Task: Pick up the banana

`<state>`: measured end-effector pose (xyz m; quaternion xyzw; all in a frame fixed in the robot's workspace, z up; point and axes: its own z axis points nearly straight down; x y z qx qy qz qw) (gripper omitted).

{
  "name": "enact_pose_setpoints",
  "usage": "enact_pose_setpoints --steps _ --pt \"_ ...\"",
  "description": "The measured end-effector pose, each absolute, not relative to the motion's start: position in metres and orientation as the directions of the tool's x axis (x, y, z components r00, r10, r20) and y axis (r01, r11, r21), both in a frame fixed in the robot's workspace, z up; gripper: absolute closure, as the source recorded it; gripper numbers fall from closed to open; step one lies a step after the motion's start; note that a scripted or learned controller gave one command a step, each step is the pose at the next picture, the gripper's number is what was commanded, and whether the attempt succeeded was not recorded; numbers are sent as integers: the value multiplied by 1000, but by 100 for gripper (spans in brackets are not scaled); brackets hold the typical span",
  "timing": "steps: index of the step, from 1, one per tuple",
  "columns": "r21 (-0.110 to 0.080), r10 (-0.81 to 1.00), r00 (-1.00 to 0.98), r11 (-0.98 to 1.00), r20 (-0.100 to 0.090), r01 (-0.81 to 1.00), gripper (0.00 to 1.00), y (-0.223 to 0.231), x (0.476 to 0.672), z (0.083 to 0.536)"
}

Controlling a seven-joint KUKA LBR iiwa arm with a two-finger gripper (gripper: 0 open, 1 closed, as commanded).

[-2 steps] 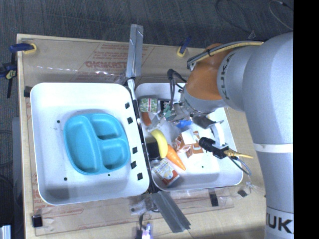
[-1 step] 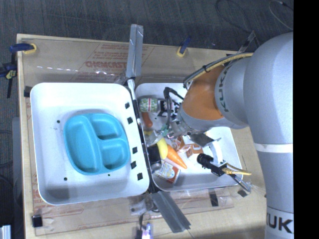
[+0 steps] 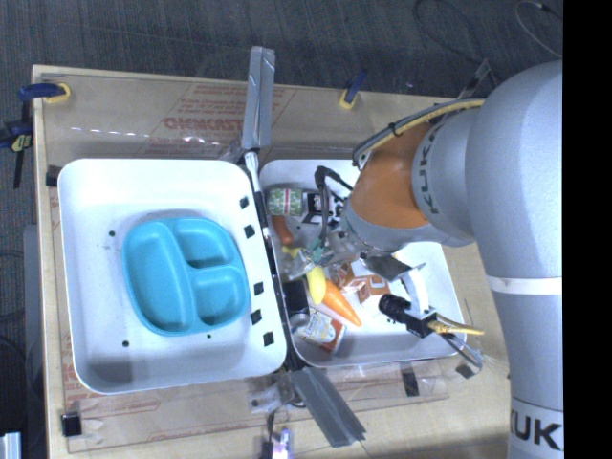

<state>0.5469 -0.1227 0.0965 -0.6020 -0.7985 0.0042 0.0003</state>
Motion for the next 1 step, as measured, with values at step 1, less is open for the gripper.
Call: enact_pose_setpoints --steps 1 --pt "-6 947 -322 322 2 947 100 -55 605 188"
